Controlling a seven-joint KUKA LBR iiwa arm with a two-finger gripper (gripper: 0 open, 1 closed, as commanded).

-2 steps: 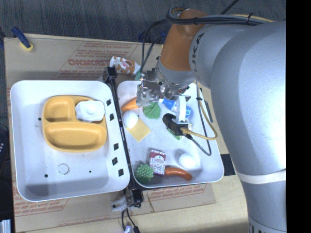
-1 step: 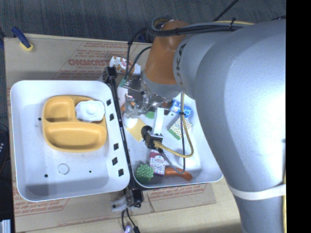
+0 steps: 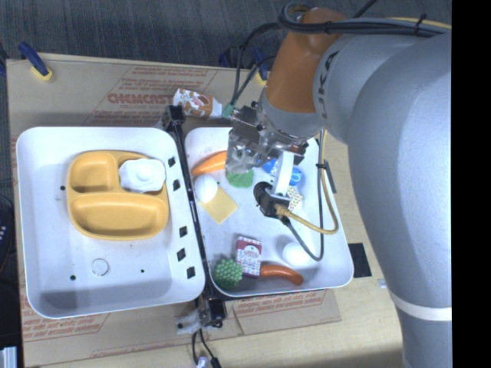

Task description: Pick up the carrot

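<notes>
Camera view: arm (image 3: 368, 90) bends down over the right bin (image 3: 337, 259), gripper (image 3: 244, 158) beside the carrot (image 3: 211, 162), finger state unclear.

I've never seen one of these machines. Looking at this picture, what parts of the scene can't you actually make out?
- Gripper: its finger state is too blurred and crowded to read in the camera view.
- Orange piece beside it: its right end is hidden under the gripper.
- Blue item: mostly covered by the wrist hardware.
- Right bin: its far right wall is hidden by the arm.

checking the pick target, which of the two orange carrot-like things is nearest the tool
The orange piece at the right bin's upper left, just left of the tool. The other carrot, with a green top, lies by the bin's near edge.
</notes>
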